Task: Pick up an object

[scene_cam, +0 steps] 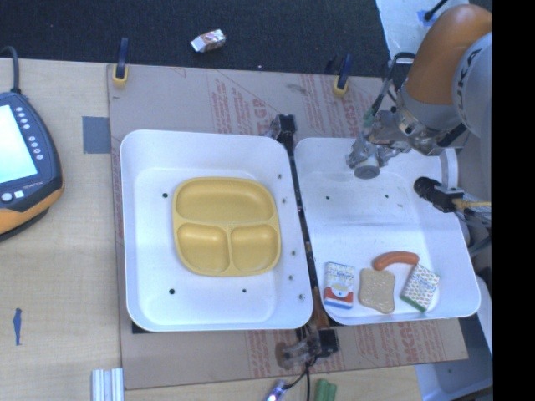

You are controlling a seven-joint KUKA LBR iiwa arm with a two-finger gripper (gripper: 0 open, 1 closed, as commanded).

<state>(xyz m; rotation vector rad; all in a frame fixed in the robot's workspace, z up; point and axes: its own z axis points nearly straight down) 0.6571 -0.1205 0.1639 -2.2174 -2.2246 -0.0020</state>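
Tan and slab-like, the slice of toy bread (377,291) lies flat near the front edge of the right bin (401,215), and we take it as a likely object to pick. Just beside it on one side lies a small carton (338,286) with a blue and white label, on the other a green-edged packet (420,287), and a red sausage (394,260) curves just behind it. We judge all four to be light, stiff toy pieces; the sausage, being rounded, may roll or slip, whereas the bread offers two straight edges for a pinch across its width. The gripper (365,164) hangs over the rear of the same bin, well apart from these items, and we cannot tell how it is set. The left bin (142,224) holds a yellow divided tray (226,225). A pendant (25,161) rests on the bench at far left.
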